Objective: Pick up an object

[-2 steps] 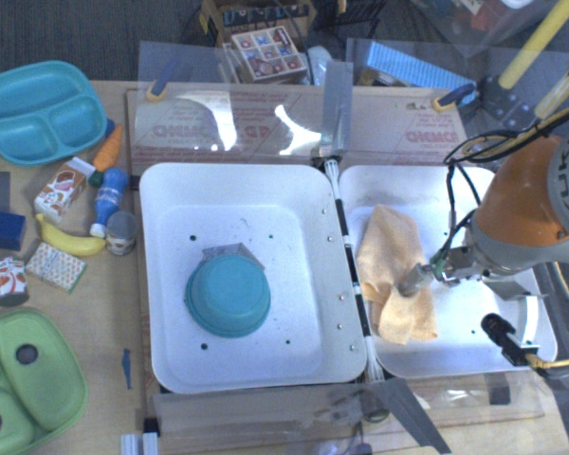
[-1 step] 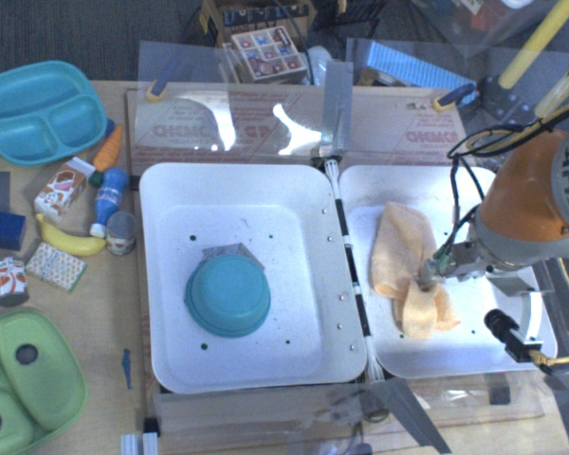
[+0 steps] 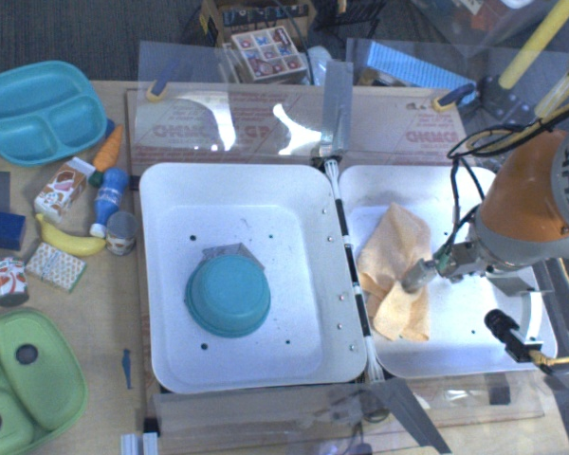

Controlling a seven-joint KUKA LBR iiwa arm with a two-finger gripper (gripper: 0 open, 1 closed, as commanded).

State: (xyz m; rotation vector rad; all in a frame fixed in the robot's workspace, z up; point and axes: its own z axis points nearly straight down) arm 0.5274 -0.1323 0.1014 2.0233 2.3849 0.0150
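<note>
At the far left of the frame a green sectioned tray lay at the lower corner and a teal divided plate at the upper corner. Between them, on the wooden bench, sat a small carton, a banana, a blue bottle and a small can.

Nearer the middle, the left bin held a teal bowl, turned upside down and resting partly over a grey scrap on the bin floor.

Across the divider, the right bin held a tan cloth, crumpled and lying against the bin's left wall, stretching from mid-height toward the lower part of the floor.

The gripper was down in the right bin, its tip at the cloth's right edge and touching or just over the fabric. How far the pincer stood open could not be told from this slant, nor whether any cloth lay pinched in it.

Behind it, at the right of the frame, the arm's orange band rose above the grey wrist, with black cables looping over it.
</note>
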